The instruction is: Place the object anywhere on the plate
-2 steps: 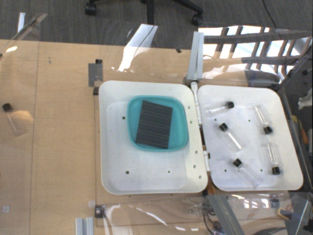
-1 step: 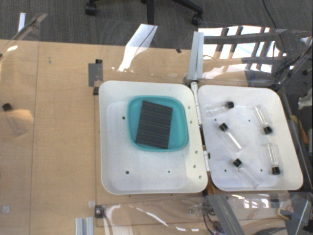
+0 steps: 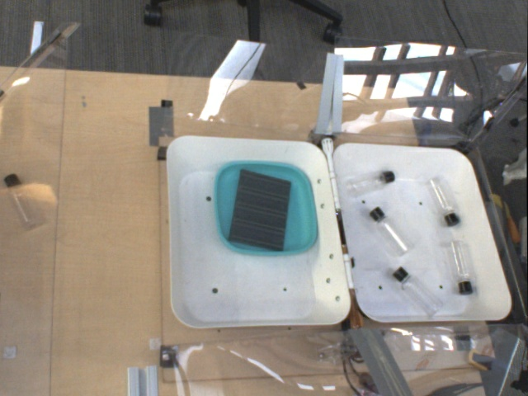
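Dark ribbed rectangular block (image 3: 261,210) flat on the teal plate (image 3: 305,213) in the left bin.

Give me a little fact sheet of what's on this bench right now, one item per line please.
left bin: white, shallow, holds the plate
plate: teal, rounded square, in the left bin's upper half
dark ribbed block: lies flat on the plate, slightly tilted
right bin: white, shallow, beside the left bin
vials: five clear ones with black caps, e.g., scattered in the right bin
bench: light wood
office chair base: on the carpet beyond the bench
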Robot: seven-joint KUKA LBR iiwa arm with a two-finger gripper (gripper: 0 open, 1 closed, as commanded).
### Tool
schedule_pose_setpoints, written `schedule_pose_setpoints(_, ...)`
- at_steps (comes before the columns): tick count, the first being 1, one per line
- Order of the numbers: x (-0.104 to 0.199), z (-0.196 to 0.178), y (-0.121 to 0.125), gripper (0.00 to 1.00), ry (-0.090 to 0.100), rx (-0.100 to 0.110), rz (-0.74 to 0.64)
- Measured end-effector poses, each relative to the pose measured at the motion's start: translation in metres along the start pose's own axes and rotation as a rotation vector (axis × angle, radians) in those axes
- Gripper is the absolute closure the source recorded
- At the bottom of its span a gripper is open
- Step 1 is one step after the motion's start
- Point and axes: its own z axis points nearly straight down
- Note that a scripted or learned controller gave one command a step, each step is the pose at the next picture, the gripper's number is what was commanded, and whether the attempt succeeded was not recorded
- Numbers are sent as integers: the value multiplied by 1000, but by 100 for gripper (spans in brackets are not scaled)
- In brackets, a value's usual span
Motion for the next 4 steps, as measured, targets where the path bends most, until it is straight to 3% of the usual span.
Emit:
schedule_pose_setpoints(1,5,-30,3,0,-3,0,588)
schedule_pose_setpoints(4,5,-30,3,0,-3,1,588)
